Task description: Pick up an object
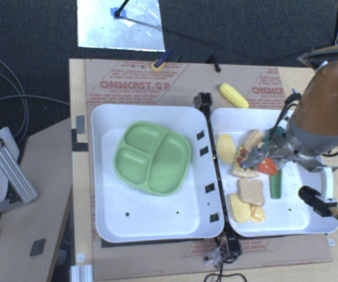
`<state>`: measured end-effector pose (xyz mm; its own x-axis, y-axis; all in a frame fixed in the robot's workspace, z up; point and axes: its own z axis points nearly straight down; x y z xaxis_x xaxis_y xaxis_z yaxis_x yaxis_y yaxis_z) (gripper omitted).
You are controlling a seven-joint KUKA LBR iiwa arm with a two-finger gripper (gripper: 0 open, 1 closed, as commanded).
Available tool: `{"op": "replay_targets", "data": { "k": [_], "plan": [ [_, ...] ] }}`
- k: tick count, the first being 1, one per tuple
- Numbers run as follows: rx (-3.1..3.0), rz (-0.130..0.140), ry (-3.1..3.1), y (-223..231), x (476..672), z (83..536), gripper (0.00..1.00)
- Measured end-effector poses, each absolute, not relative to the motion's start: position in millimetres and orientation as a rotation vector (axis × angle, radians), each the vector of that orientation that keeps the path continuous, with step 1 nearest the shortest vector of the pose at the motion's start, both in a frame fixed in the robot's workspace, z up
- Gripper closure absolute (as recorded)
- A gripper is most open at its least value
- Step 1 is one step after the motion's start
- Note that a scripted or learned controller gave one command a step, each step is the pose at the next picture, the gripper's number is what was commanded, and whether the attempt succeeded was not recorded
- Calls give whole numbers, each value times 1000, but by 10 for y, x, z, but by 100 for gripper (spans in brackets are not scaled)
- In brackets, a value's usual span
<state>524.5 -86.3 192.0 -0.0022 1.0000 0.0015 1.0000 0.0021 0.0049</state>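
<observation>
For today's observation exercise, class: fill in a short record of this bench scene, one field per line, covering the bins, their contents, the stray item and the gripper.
left bin: holds a green divided plate
right bin: holds a pile of toy food, among it a green stick and a toast slice
outside the bins: yellow corn cob on the cardboard
gripper: low over the pile
grip: cannot tell

A pale green plate point(153, 158) lies in a white bin point(107, 216); a yellow corn cob point(234, 96) lies outside.
</observation>
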Motion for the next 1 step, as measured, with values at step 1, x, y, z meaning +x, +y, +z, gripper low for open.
{"op": "replay_targets", "data": {
  "k": [1],
  "plan": [
    [2209,12,2222,-785,5035,2792,0]
  ]
}}
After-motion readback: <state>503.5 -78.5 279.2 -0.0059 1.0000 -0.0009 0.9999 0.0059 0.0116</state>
